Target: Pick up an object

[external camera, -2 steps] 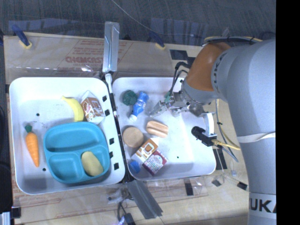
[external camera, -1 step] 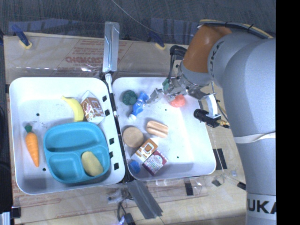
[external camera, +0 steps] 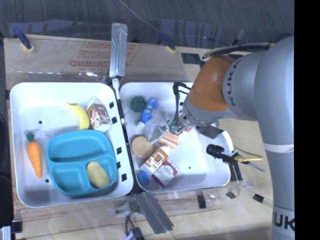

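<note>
- The arm (external camera: pixel 260 84) reaches in over the right bin (external camera: pixel 210 176), wrist low: the approach step, as I judge it, nothing lifted.
- The left bin (external camera: pixel 20 134) holds a blue tray (external camera: pixel 75 156), banana (external camera: pixel 80 115) and carrot (external camera: pixel 34 156).
- The gripper (external camera: pixel 175 125) sits just above a pale block (external camera: pixel 168 140) mid-bin; whether it is spread or pinching, I cannot tell.
- Next: descend squarely and close on the block.

Arm (external camera: pixel 260 79) carries partial "KU" lettering on its grey casing, twice. Red print on plastic sheet (external camera: pixel 90 59) behind bins, unreadable. Carton labels illegible.
</note>
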You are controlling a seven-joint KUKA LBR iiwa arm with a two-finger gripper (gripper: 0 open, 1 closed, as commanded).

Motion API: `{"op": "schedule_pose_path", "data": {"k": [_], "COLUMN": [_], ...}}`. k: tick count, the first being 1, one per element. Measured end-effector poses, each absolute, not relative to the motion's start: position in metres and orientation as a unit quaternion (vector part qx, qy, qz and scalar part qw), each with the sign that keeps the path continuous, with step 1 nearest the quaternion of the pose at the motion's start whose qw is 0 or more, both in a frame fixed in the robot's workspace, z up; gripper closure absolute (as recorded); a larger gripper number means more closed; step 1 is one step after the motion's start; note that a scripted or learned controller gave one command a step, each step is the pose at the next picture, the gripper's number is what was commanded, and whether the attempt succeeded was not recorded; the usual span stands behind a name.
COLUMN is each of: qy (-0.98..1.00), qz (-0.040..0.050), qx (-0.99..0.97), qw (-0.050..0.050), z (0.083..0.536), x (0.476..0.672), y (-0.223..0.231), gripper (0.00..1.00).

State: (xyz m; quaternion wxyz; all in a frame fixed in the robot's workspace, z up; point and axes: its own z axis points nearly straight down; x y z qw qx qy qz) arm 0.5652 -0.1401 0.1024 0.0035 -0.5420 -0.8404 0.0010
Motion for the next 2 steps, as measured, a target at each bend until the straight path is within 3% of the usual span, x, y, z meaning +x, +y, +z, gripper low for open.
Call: {"op": "schedule_pose_path", "data": {"k": [1,2], "qy": [-0.841,-0.815], "qz": [0.0016,-0.0016], "qx": [-0.541,-0.579], "qw": [0.005,-0.001], "z": [0.11,0.211], "x": [0.566,0.586], "y": [-0.141,-0.047], "gripper": [1.0,1.0]}}
